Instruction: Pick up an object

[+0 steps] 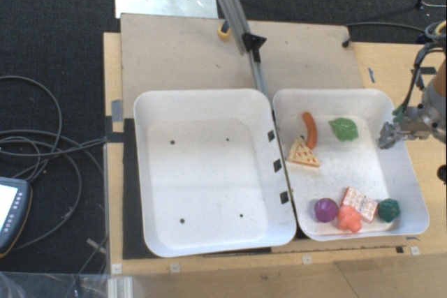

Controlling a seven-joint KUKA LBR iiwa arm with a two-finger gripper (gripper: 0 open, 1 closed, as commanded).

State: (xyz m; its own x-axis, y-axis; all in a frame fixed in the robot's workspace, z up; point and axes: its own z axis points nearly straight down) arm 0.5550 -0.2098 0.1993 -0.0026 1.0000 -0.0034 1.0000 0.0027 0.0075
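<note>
Two bins are set side by side on the bench [181, 45], the left bin [150, 108] touching the right bin [412, 213]. In the right bin, a sausage [309, 129] and a leafy toy [343, 128] are placed at the back, with a wedge [303, 153] just before the sausage. A ball [325, 209], a lumpy toy [349, 219], a box [360, 202] and a small round toy [389, 209] are bunched at the front, and the gripper [388, 137] is seen over the right rim.

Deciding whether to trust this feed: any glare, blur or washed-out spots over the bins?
Camera view: lighting even and soft; the right bin reads clearly, toys sharp with faint shadows; the left bin is bright, slightly washed out; the gripper at the edge looks soft.
</note>
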